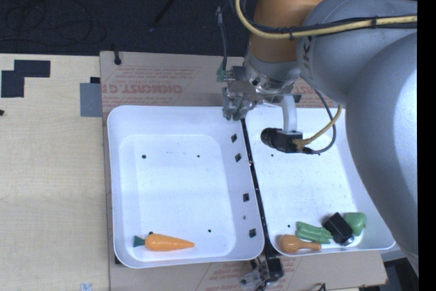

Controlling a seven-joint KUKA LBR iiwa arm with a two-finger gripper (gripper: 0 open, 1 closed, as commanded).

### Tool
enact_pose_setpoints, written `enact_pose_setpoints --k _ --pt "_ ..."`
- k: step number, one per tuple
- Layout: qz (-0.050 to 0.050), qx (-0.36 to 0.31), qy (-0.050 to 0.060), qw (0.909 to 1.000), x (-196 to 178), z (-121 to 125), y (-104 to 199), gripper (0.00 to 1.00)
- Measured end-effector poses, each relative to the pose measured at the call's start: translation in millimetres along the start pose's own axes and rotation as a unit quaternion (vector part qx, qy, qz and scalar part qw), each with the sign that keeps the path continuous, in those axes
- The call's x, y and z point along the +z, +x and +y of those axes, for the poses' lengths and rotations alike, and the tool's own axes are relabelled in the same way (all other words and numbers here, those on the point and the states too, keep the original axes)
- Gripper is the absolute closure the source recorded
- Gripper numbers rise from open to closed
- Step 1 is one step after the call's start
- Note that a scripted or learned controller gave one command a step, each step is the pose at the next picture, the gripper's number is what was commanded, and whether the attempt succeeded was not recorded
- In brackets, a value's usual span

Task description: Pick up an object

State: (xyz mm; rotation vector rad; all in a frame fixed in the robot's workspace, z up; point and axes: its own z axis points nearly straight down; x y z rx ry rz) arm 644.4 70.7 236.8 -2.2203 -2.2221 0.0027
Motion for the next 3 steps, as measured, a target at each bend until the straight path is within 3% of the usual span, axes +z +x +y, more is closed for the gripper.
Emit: enact_pose_setpoints --k 2,3 --pt "0.0 0.001 0.001 1.0 16.1 -1.0 -29.7 1.0" --pt "0.0 0.001 0.001 1.0 16.2 -1.0 -29.5 0.0"
